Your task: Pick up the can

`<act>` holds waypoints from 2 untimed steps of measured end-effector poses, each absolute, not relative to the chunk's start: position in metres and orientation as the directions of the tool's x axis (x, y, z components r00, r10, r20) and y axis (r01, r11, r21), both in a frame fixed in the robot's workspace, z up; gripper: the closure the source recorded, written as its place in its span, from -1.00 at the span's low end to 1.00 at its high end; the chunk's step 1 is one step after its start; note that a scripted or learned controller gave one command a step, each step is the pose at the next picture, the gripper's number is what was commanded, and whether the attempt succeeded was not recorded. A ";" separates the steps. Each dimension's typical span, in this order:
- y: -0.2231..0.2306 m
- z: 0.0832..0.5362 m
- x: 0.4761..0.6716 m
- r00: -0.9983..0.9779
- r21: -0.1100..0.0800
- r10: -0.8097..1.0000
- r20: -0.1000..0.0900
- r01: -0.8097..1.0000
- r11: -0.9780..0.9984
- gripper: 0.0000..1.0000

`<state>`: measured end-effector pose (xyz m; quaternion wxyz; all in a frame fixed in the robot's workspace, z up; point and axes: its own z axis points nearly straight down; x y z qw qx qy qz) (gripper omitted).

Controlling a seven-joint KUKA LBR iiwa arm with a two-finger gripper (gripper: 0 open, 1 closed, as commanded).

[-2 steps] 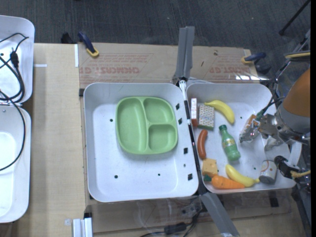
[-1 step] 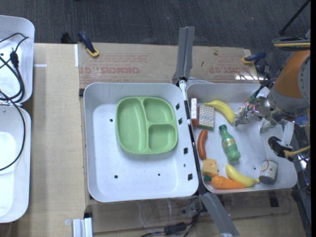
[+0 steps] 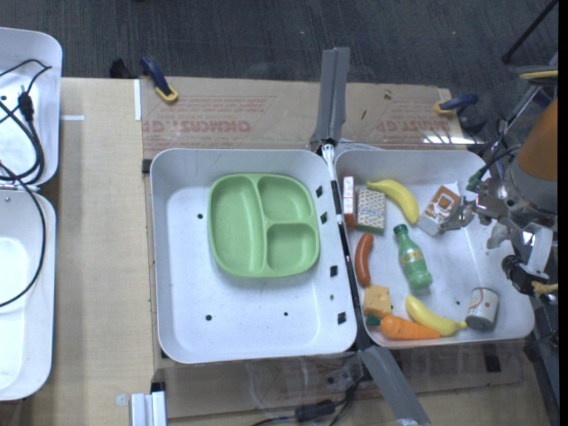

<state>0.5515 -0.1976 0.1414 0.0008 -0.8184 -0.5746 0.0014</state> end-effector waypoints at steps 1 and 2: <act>-0.206 0.115 0.603 0.329 0.007 0.944 0.004 0.944 -0.329 -1.00; -0.198 0.093 0.658 0.407 0.000 0.914 0.004 0.914 -0.407 -1.00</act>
